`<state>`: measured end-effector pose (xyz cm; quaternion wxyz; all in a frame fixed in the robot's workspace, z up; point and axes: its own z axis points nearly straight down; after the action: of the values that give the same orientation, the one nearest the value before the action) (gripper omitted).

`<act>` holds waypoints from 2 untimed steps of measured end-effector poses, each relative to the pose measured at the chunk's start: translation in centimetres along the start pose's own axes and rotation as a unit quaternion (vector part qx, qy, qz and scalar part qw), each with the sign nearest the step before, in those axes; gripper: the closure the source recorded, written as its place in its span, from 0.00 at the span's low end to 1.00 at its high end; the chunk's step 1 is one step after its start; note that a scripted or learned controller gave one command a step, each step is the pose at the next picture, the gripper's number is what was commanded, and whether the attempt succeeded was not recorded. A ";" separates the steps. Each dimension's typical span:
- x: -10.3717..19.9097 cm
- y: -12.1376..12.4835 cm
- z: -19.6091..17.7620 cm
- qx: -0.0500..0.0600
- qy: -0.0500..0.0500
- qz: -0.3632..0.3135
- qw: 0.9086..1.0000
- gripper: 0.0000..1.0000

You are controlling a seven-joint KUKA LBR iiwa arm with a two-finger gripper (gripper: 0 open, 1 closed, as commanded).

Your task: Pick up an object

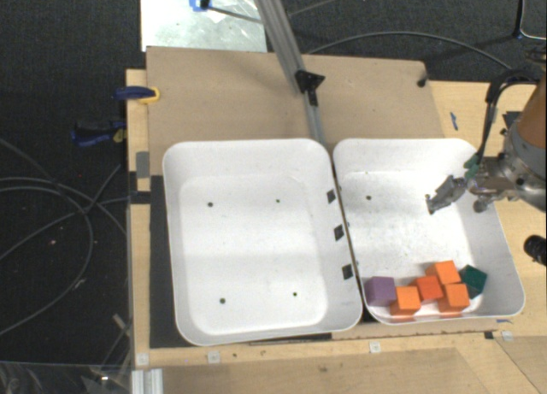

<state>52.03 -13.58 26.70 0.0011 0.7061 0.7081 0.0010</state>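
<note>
— What do we see in the two bins?

— We see the left bin [184, 213] with only its white floor and some small dark dots. In the right bin [402, 221] the blocks lie together at the near edge: a purple block [380, 290], four orange blocks [432, 287] touching each other, and a dark green block [473, 279] just beside them on the right.

— And where is the gripper [440, 196]?

— It comes in from the right, over the right bin, above the bare white floor and well apart from the blocks. We see nothing between its fingers. Whether the fingers are apart or together — this we cannot tell, the tip is too small and dark.

— Can we read any writing or brand?

— No, we cannot read any. On the divider between the bins there are three small black tabs [338, 232], but they carry no letters we can make out. On the left of the bench a blue clamp [137, 93] grips the board.
</note>
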 end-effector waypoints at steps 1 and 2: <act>-1.2 12.8 2.4 -0.001 -0.001 -0.003 1.000 0.00; -1.2 12.7 1.1 -0.002 -0.002 -0.004 1.000 1.00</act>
<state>64.77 -14.78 25.60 0.0038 0.7032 0.7110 0.0015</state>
